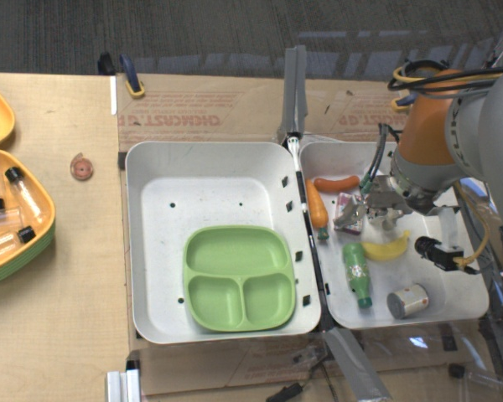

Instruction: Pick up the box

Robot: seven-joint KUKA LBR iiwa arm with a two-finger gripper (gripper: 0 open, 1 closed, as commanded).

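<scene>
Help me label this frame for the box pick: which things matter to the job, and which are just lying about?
For the job:
- box, under the gripper in the right bin
- gripper
- right bin

Lying about:
- banana
- green bottle
- carrot
- sausage
- can
- green tray in the left bin

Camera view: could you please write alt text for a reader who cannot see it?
The gripper of the grey arm is low in the right bin, over a small pinkish packet, near a banana, green bottle, carrot, sausage and can. The left bin holds a green divided plate.
</scene>
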